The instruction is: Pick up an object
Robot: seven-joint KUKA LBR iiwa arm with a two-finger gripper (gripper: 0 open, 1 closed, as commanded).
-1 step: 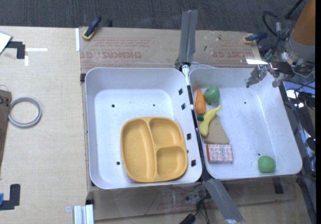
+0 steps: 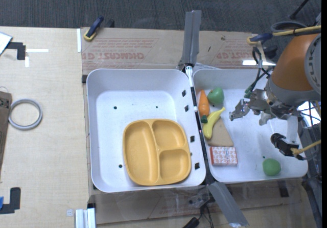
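Bench: light wood top point(image 2: 46, 171) on my left, cardboard sheet point(image 2: 138, 48) under the two white bins, dark carpet beyond.
Left bin point(image 2: 102, 94): I see a yellow divided plate point(image 2: 156, 151) with three compartments, sitting toward the near right corner.
Right bin point(image 2: 245, 145): cluster along its left wall. Carrot point(image 2: 204, 103) beside a green round piece point(image 2: 216, 95), banana point(image 2: 212, 121) just below them, brown wedge point(image 2: 220, 135) touching the banana, red-and-white printed card point(image 2: 224, 156) nearest me.
Loose item: green ball point(image 2: 271, 166) alone in the near right corner, well apart from the cluster.
Arm: grey with orange band point(image 2: 299, 63), coming in from the right over the right bin.
Gripper point(image 2: 244, 109): hovering mid-bin, right of the banana, touching nothing; I can't tell the finger state from this angle.
Off-bin: tape roll point(image 2: 24, 114) on the wood, blue-and-yellow clamp point(image 2: 93, 28) on the cardboard's far edge.
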